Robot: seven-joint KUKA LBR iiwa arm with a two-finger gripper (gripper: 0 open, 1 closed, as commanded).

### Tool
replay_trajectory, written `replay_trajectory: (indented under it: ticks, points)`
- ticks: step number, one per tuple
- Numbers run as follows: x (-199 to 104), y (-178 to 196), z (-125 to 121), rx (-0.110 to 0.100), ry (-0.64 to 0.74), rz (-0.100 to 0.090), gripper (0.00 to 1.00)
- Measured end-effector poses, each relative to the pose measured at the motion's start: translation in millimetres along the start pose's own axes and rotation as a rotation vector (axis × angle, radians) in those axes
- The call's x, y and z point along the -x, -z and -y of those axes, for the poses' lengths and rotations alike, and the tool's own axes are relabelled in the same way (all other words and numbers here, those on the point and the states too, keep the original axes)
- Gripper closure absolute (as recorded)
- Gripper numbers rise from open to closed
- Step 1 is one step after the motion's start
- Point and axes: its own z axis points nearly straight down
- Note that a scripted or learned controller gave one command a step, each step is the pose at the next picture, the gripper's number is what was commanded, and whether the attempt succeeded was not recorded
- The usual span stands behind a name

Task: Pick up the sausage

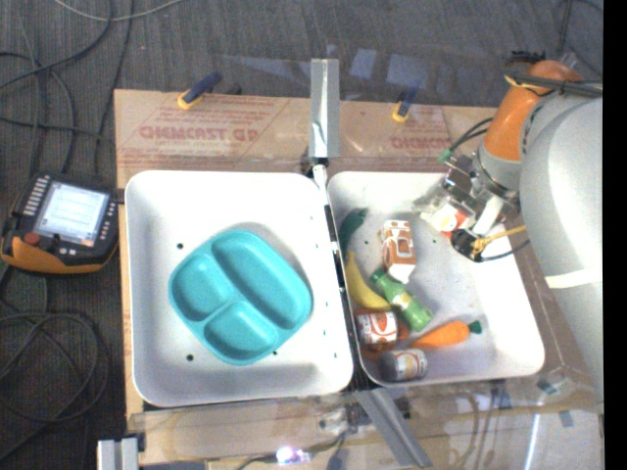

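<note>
Although the right bin (519,360) is crowded along its left wall and near edge, its far right corner is almost bare, and there the claw (462,204) hangs low, the grey arm (568,194) bending in over the right rim. The tools are bunched and shadowed, so I cannot tell whether the claw is apart or together, nor whether anything is caught in it.

Just under it, at its near-left side, shows a small reddish piece (447,221) beside something pale. I take this for the sausage, though it is too small and too covered to be sure. If so, it lies close to the far right corner, touching or all but touching the claw, which seems placed for a pick there.

The other goods sit apart from it: a white and orange carton (397,243) toward the middle, a banana (361,284) along the left wall, a green bottle (404,304), a carrot (443,336) and a can (404,364) toward the near edge. The left bin (147,360) holds a teal divided tray (240,294), well clear of the work.
</note>
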Motion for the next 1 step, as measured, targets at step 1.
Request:
replay_trajectory:
  ticks: [1]
  points:
    - [2.0, 8.8, -0.6, 0.005, 0.001, 0.008, 1.0]
